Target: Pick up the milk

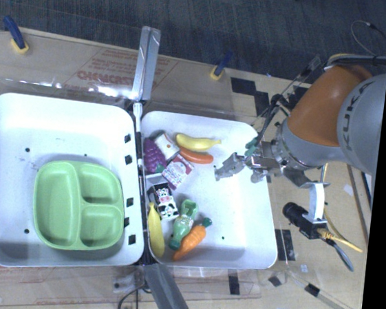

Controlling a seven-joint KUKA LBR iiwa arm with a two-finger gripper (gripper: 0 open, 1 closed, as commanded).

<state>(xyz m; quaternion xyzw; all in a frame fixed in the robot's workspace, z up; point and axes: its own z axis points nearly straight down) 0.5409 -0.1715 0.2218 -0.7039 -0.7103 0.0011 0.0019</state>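
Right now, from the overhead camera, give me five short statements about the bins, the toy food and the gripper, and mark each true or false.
1. The green divided plastic plate lies in the left white bin. True.
2. The small black-and-white cow-patterned milk carton is between the gripper's fingers. False: it lies in the right white bin, apart from the gripper.
3. The yellow toy banana lies beside the orange toy hot dog sausage. True.
4. The orange toy carrot sits on the green plate. False: it is in the right bin, near the front wall.
5. The gripper is over the left bin. False: it is over the right bin.
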